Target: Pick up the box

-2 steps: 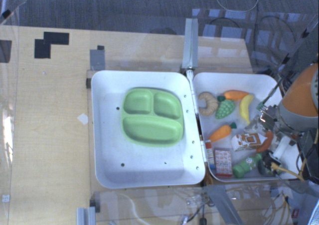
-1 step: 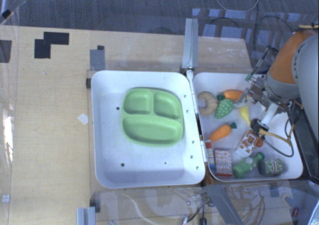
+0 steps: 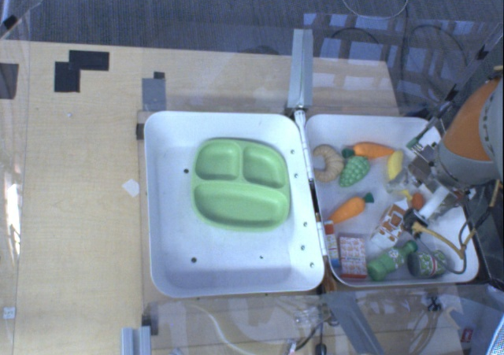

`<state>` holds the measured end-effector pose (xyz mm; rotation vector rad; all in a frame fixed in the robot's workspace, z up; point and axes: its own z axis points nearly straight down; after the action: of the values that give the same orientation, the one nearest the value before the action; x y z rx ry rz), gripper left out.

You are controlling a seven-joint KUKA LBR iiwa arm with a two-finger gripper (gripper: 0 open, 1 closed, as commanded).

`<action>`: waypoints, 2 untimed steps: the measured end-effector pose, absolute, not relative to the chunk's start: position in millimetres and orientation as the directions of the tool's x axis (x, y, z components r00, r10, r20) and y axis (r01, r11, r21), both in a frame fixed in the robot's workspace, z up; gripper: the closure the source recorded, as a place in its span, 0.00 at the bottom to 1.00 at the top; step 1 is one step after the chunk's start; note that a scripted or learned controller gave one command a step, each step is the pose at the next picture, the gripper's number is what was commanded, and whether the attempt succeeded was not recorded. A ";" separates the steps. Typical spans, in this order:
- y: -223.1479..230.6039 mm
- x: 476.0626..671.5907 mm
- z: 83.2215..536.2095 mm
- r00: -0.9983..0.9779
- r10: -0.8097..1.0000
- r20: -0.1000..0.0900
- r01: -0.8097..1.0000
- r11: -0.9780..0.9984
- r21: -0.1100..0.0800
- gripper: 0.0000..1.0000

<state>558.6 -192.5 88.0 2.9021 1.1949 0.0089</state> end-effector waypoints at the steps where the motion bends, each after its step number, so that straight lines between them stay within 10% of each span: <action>1: -191.0 561.6 100.1 0.704 0.710 0.008 0.710 -0.704 0.010 1.00; 2: -143.9 625.9 187.9 0.745 0.667 0.003 0.667 -0.745 0.003 1.00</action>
<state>625.9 -143.9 187.9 2.9324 1.1214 0.0063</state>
